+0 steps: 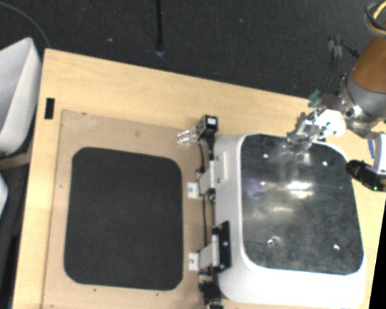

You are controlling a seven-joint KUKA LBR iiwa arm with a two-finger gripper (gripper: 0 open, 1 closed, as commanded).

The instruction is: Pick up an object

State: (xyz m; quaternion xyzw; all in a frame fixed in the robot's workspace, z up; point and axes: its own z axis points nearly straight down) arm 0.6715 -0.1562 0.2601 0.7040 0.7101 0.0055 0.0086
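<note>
1. Gripper. The gripper (306, 129) hangs at the far rim of the right bin (230, 281), near that bin's upper corner in the camera view. It sits at the end of the arm (380, 68), which enters from the view's right. The tool is small and partly washed out by glare, so whether it is open or closed cannot be told. Nothing can be made out held in it.

2. Below the gripper. The bin floor (313, 222) is dark and glossy, with a bright reflection just under and ahead of the tool. That patch reads as glare, not as an object.

3. Candidate targets. Two small pale specks lie on the floor toward the near wall:
- first speck (272, 240), roughly straight down the view from the gripper;
- second speck (336, 247), down the view and offset to the right.

Both are well apart from the gripper, across most of the floor. They are too small to tell whether they are objects or marks, and no long axis can be read from either.

4. Governing relation. If either speck is the object, the judgement is that the gripper must travel toward the near wall before descending. The first speck needs almost no sideways correction. With no readable axis, no wrist turn can be specified.

5. Surroundings. Left of the bin stands a row of brackets (210, 182). Beyond them lies a dark mat (127, 220) on a board (59, 186).
</note>
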